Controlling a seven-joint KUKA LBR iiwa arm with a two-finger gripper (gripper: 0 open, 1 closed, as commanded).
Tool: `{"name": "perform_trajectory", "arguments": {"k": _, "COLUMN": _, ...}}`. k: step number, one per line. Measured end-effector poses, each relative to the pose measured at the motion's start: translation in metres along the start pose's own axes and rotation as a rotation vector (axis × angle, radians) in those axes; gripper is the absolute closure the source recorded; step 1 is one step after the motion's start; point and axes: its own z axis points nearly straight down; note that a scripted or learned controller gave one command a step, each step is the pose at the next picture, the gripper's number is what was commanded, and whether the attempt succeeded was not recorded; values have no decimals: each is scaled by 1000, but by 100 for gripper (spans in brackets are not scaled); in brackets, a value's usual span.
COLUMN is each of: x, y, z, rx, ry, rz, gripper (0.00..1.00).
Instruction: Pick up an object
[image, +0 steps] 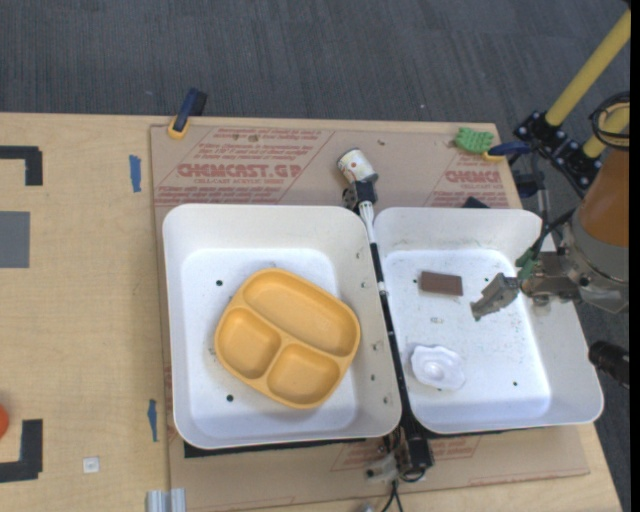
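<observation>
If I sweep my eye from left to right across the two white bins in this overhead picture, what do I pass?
Yellow divided plate in the left bin → white lid → brown block → gripper over the right bin.

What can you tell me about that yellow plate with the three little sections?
The yellow plastic-looking divided plate is a rounded square with three shallow compartments: one long one along the far side and two smaller ones nearer the camera. It lies flat, right side up, turned at a slant, on the floor of the left white bin. Its compartments hold nothing, and only the bin touches it.
</observation>
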Motion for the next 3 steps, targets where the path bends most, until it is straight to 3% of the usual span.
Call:
{"name": "perform_trajectory", "arguments": {"k": 1, "x": -47, "y": 67, "z": 90, "rx": -1, "ry": -1, "rz": 18, "gripper": 0}}
{"name": "perform_trajectory", "arguments": {"k": 2, "x": -12, "y": -11, "z": 165, "rx": -5, "ry": -2, "rz": -35, "gripper": 0}}
{"name": "perform_trajectory", "arguments": {"k": 3, "x": -23, "y": 100, "z": 165, "rx": -5, "ry": -2, "rz": -71, "gripper": 0}}
